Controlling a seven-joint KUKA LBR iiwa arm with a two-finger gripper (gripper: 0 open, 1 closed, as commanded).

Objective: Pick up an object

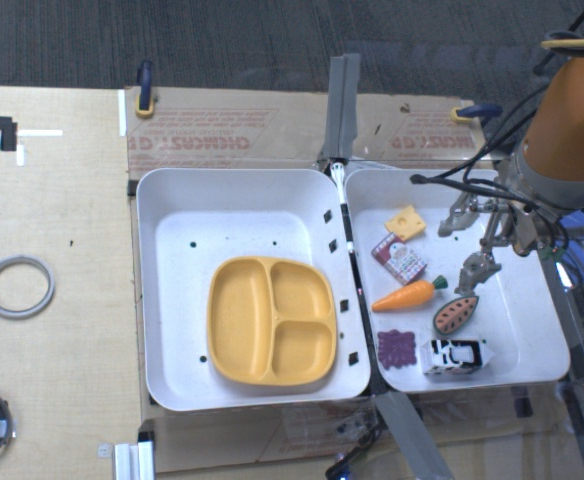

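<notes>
End effector is hung just above oval toy in right bin, prob. lining up a grab; open/closed can't be told.

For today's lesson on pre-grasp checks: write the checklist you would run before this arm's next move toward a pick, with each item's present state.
1. Objects within the right bin: ok; cheese wedge, carton, carrot, slice, grapes, toy car.
2. Gripper over that bin: ok, above the slice.
3. Nothing held yet: ok.
4. Jaws open enough: cannot tell.
5. Slice stands clear of the carrot: ok, a small gap.
6. Yellow plate out of the way: ok, left bin.
</notes>
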